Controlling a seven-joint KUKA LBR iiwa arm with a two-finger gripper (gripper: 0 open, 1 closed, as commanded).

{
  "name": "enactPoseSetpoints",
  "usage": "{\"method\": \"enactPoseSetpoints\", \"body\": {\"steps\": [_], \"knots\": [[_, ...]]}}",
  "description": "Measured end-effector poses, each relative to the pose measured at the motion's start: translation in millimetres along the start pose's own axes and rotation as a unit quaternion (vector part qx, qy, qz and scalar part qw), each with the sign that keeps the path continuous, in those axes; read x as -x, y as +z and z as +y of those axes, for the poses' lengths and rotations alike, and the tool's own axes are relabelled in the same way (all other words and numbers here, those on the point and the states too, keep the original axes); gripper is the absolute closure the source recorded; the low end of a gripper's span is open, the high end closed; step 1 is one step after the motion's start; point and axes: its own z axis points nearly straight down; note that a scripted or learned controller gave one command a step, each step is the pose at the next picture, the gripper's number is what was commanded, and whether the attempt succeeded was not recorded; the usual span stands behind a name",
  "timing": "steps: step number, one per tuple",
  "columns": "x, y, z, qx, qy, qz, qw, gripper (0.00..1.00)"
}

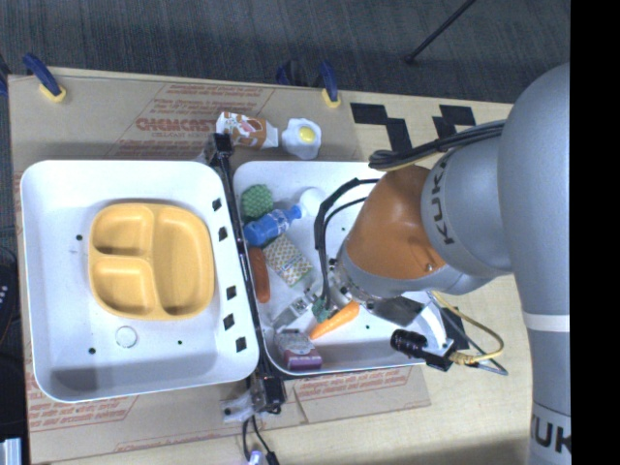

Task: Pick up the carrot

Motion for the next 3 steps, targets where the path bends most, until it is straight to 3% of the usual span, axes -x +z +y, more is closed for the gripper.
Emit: {"method": "enactPoseSetpoints", "body": {"steps": [3], "knots": [[0.0,0.0,0.0,0.000,0.000,0.000,1.0000,0.00]]}}
